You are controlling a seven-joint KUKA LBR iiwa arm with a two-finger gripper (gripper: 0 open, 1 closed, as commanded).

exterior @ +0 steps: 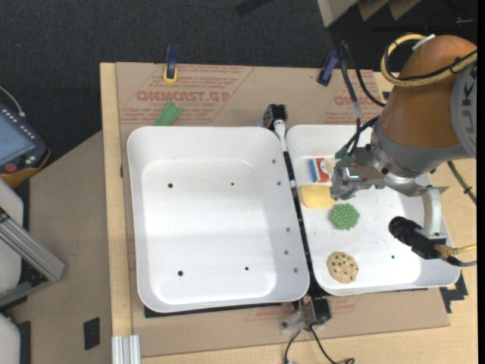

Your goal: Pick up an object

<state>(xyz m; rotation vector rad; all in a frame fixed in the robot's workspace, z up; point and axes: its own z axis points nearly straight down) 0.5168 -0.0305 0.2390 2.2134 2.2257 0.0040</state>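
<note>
My gripper (342, 186) hangs low in the right bin (379, 279), near its left wall. Directly under and left of it lies a yellow block (315, 197), its right end hidden by the gripper. A white card with red and blue print (320, 168) lies just behind the yellow block, partly covered by the gripper. A green bumpy ball (345, 217) sits just in front of the gripper, apart from it. Further forward rests a tan cookie with dark chips (342, 266). Nothing is seen lifted off the bin floor.
The left bin (208, 211) stands beside the right one, sharing a black divider rail (294, 203). A green strip (167, 114) lies on the cardboard behind the left bin. Clamps (170, 65) hold the cardboard's back edge.
</note>
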